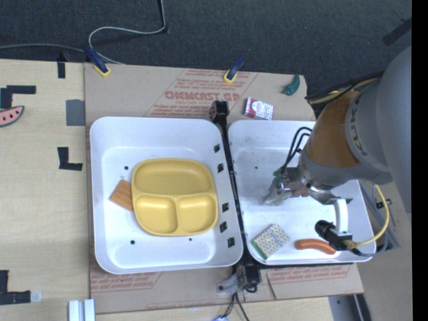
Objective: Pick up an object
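My fingers (275,194) hang low in the right-hand shallow white plastic bin (257,136), over its bare floor near the middle, and I take that bin as my landmark for everything else. From above I cannot tell whether the fingers stand open or closed; the metal tips blur into one dark cluster, and I see nothing between them. So I judge this as the reaching step, not a lift: nothing is picked up yet.

The nearest candidates lie toward the bin's front edge. A small green-and-white patterned rectangular sponge-like block (270,239) sits at the front left corner of that bin, in front of my fingers and apart from them. Its long axis runs diagonally, from the front left corner up toward the bin's right wall. Just to its right, along the same front edge, lies a slim orange carrot-shaped toy (314,245), lying almost parallel to the front wall, with one end toward the block and the other toward a black-and-white part of my own wrist hardware.

To take the block, I would need to shift toward the front left corner, turn so the fingers close across its short side, then descend. The corner walls crowd it, which could foul one finger.

Left of the landmark bin, in the neighbouring white bin (107,179), rests a yellow three-compartment plastic plate (175,196) with a tan flat cracker-like piece (122,194) tucked at its left edge.
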Controlling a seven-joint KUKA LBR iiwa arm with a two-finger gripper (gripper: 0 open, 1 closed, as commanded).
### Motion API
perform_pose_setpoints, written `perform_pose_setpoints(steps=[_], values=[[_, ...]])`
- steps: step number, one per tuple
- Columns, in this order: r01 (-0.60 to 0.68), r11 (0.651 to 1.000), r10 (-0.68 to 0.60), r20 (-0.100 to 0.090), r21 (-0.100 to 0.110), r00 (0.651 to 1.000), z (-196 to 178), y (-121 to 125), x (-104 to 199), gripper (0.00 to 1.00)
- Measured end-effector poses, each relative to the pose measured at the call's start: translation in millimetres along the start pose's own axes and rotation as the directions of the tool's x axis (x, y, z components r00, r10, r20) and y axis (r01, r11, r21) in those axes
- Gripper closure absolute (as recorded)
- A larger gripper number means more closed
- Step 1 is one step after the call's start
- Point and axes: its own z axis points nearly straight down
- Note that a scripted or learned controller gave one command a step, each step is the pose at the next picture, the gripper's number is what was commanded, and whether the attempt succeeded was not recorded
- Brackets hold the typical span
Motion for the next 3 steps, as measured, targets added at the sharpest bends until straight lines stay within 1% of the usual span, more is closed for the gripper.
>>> perform_pose_setpoints(steps=[3], values=[[0.001, 1.000, -0.001, -0.002, 0.004, 1.000, -27, 0, 1, 1.00]])
